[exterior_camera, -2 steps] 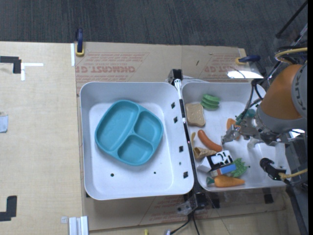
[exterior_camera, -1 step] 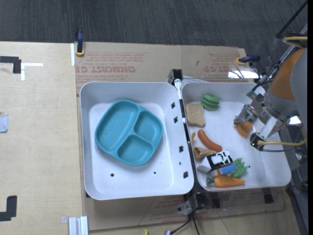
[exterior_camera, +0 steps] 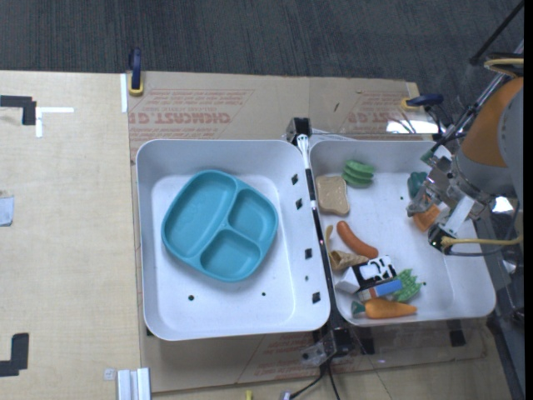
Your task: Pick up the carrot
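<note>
The carrot [exterior_camera: 390, 308], orange and tapered, lies flat at the front edge of the right bin [exterior_camera: 466, 294], just below a blue piece and a green leafy toy. My gripper [exterior_camera: 423, 207] hangs over the right side of that bin, well behind and to the right of the carrot. A small orange thing [exterior_camera: 427, 217] shows right at the gripper's tip; I cannot tell whether it is held or lying on the bin floor.
The right bin also holds a green ridged toy [exterior_camera: 360, 172], a bread slice [exterior_camera: 332, 193], a red sausage [exterior_camera: 356, 239], a tan piece [exterior_camera: 341, 259] and a black-and-white block [exterior_camera: 375, 271]. A teal divided plate [exterior_camera: 220, 225] sits in the left bin [exterior_camera: 158, 307].
</note>
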